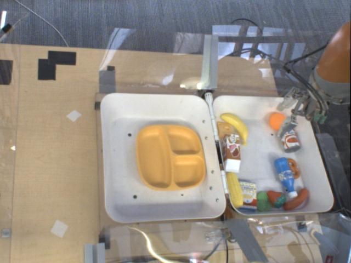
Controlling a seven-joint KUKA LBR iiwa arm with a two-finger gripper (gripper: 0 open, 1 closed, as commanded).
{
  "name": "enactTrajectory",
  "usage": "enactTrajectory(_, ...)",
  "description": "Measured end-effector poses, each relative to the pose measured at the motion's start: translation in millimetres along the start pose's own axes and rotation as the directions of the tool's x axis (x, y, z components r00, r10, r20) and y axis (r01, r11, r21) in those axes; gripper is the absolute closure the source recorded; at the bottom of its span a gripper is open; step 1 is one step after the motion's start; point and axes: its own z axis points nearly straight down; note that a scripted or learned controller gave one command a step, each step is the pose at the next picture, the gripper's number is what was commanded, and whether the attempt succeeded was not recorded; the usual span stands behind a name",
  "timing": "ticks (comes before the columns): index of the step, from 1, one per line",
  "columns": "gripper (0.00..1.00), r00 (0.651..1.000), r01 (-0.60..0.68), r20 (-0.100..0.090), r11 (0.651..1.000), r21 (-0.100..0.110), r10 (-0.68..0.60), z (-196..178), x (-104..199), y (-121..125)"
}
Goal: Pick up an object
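The right bin holds several toy foods. Among them are a yellow banana, an orange ball, a small red-and-white can and a blue bottle. A red sausage, a corn cob and a red-and-white carton lie there too. My gripper hangs over the bin's upper right part, just above the can and right of the orange ball. It looks open, with nothing between its fingers.
A yellow divided plate lies in the left bin. A metal divider separates the bins. Cables run behind the right bin. The grey arm with its orange band comes in from the right.
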Motion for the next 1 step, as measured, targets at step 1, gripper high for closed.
enactTrajectory(1,0.00,0.978,-0.206,-0.010,0.978,0.000,0.206,60.0,37.5,25.7)
